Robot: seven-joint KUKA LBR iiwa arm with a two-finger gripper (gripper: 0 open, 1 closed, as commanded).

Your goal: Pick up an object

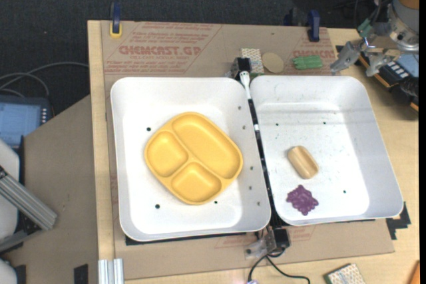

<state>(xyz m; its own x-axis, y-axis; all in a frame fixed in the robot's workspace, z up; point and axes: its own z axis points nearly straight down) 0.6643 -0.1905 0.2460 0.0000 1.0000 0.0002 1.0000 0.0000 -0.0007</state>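
We see a brown board (166, 50) on the bench holding two white bins. The left bin (126, 110) has a yellow plate (193, 157). In the right bin (359, 110), right of the plate, a tan block (302, 161) lies just above a purple lump (302, 199), with open floor around them. The gripper (373, 50) sits beyond the right bin's far corner; we cannot tell how it stands.

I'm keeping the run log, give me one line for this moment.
arm: upper right, off the bins | left bin: yellow divided plate | right bin: tan block, purple piece | picked: nothing yet
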